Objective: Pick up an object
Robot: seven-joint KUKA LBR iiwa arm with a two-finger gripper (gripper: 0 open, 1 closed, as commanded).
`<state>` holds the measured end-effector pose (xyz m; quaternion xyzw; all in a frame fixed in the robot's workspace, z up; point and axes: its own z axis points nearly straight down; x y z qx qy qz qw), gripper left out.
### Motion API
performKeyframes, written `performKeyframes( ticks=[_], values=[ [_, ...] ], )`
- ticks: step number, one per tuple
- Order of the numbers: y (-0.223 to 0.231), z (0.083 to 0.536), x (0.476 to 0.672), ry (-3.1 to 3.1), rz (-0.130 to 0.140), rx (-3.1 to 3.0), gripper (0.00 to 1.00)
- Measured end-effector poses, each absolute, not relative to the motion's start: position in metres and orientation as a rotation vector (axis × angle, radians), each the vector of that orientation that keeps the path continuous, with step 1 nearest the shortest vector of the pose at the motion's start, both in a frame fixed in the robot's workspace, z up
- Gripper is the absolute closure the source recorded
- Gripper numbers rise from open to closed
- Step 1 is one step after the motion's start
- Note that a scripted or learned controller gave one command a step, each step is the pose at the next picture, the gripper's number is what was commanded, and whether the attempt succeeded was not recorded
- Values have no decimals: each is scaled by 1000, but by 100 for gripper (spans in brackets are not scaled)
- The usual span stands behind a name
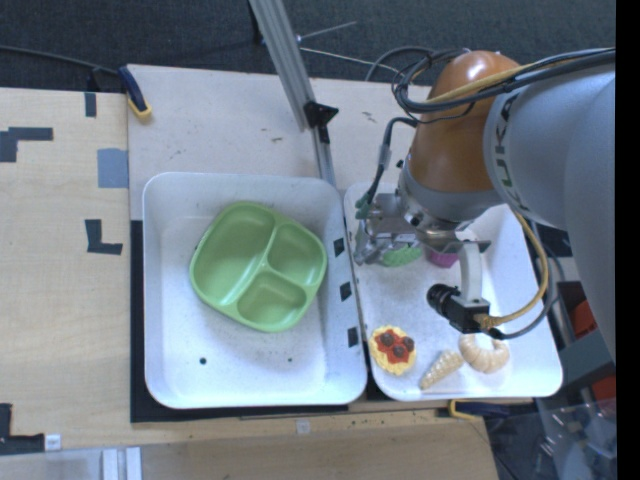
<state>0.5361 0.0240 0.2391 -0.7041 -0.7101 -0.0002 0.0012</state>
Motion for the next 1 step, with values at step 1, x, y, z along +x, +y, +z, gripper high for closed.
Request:
performKeyframes(
  ticks=[1],
  values=[
    [76,241,554,-2228,-1,-2212,100]
  ],
)
